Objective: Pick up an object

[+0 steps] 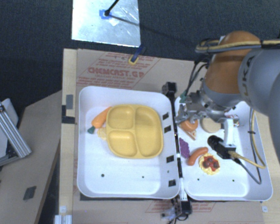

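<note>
a shiny metal sheet [107, 16] lies beyond the printed cardboard [119, 70] under the bins.

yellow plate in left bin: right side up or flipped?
Right side up. The yellow plate shows three hollow compartments facing the camera, nothing in them; a carrot lies beside it.

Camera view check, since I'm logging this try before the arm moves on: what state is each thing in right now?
Yellow three-compartment plastic plate: flat in left bin, upright.
Orange toy carrot: lying against the plate's left edge.
Orange toy sausage: lying loose in right bin.
Purple toy grapes: lying by the divider.
Small toy pizza: flat.
Orange wedge: beneath the gripper.
</note>
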`<state>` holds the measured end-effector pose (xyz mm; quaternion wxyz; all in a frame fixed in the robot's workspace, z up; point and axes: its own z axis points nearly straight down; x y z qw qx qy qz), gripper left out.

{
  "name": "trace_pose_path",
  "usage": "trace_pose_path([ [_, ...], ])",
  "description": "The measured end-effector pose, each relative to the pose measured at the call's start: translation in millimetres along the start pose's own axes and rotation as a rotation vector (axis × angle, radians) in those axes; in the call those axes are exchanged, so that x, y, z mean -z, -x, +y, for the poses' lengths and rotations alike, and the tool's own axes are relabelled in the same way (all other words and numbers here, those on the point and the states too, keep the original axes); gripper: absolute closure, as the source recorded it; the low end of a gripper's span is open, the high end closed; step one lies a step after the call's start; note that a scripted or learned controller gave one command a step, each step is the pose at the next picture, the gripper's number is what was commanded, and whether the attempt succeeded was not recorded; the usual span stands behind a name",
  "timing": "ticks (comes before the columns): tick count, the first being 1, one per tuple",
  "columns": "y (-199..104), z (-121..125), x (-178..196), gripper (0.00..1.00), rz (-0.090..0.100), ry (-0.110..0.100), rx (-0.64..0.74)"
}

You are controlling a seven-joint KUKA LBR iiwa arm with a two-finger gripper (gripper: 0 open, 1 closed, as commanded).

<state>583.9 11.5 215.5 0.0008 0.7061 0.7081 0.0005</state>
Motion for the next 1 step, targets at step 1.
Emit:
trace_pose_path([
  [1,-14.8,-2.7,14.0,1.0,0.001,0.0,0.003],
])
